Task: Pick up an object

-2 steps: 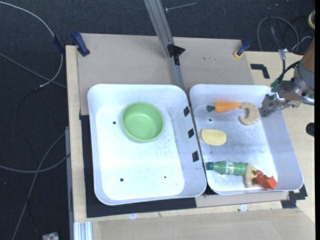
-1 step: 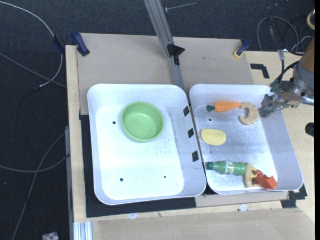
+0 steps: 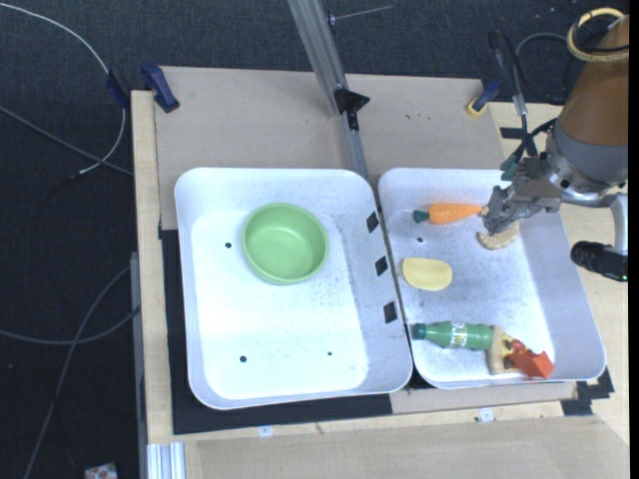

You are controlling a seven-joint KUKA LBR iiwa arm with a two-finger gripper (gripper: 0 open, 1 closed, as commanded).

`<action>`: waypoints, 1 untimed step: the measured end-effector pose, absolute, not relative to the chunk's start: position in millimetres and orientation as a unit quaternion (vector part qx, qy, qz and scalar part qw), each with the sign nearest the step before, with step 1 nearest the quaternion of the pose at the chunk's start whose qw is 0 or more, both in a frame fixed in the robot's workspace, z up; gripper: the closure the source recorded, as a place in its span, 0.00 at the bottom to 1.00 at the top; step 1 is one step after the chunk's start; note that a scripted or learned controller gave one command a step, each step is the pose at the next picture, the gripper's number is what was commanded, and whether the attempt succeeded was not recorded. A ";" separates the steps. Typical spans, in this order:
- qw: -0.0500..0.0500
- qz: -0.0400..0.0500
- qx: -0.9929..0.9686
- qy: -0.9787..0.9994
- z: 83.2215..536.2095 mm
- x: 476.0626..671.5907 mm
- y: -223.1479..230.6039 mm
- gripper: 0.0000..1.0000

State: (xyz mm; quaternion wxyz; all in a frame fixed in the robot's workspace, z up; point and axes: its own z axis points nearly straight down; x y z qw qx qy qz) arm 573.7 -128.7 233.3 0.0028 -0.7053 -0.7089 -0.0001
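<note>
The worktop is pale wood and carries two shallow white bins side by side. The left bin lies well to the left of the jaws, and the right bin lies directly under them. The grey arm reaches in from the right, its orange band above the wrist.

A green bowl sits upright in the left bin, far from the jaws.

In the right bin, a green bottle lies on its side well below the jaws, toward the near edge; touching its right end is a small red and tan toy. An orange carrot lies just left of the jaws, its thick end close to them. A yellow oval piece lies down and to the left of the jaws.

The jaws hang low over the bin's far part, but whether they are clenched or released cannot be told. A small tan object rests on the bin floor right beneath them, partly covered.
</note>
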 end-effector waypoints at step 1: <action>0.001 -0.002 -0.704 -0.710 243.2 579.5 -73.6 1.00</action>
